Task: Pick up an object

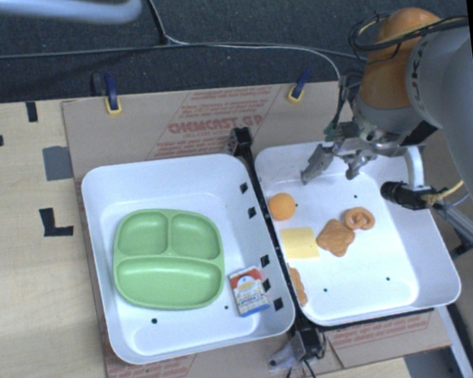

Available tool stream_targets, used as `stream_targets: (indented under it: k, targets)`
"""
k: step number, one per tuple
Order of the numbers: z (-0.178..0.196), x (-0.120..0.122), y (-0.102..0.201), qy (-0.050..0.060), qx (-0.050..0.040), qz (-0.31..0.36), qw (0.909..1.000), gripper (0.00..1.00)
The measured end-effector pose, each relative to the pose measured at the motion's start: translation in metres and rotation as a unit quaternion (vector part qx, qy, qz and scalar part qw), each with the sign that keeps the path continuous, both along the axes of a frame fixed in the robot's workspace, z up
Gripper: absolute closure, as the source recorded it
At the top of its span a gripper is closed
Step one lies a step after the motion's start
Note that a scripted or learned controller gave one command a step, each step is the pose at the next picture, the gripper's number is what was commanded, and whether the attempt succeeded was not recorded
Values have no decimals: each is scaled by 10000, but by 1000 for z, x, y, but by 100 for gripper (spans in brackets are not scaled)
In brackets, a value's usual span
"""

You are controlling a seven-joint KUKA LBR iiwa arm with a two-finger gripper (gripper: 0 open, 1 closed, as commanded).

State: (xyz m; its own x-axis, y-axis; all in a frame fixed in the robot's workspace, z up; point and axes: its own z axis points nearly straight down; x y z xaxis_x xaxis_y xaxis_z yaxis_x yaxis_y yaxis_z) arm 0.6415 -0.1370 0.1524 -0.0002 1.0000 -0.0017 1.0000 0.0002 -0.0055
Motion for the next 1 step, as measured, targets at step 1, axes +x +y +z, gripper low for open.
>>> stream_targets:
  k: [1]
  targets:
    - [-47,4,-5,1,0,3,10000,0]
